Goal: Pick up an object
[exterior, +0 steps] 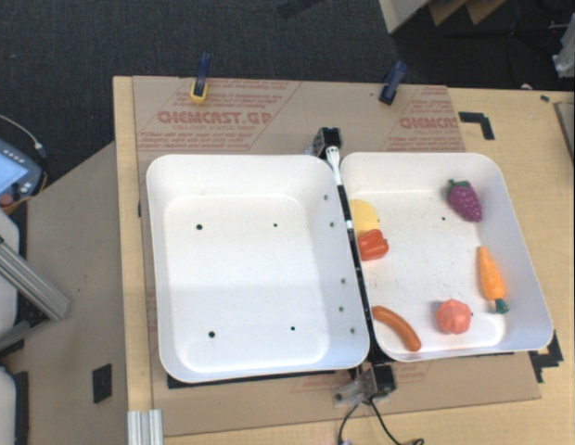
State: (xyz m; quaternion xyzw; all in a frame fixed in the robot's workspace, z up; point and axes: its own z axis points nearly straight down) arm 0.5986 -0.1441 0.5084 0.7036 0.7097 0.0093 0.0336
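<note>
The right bin [413, 179] holds several toy foods. A purple grape bunch [465, 199] lies at its back right. Along the right wall sits an orange carrot [491, 278] with a green tip. A pink-red strawberry [453, 316] rests near the front, and an orange sausage [397, 327] lies at the front left. Against the left wall a yellow piece [363, 215] touches a red pepper [372, 245].
The left bin [241, 258] sits beside the right one on a cardboard sheet [269, 109]. Two clamps, one yellow-blue [200, 79] and one blue [393, 82], hold the sheet's back edge. A metal rail [28, 281] stands at the far left.
</note>
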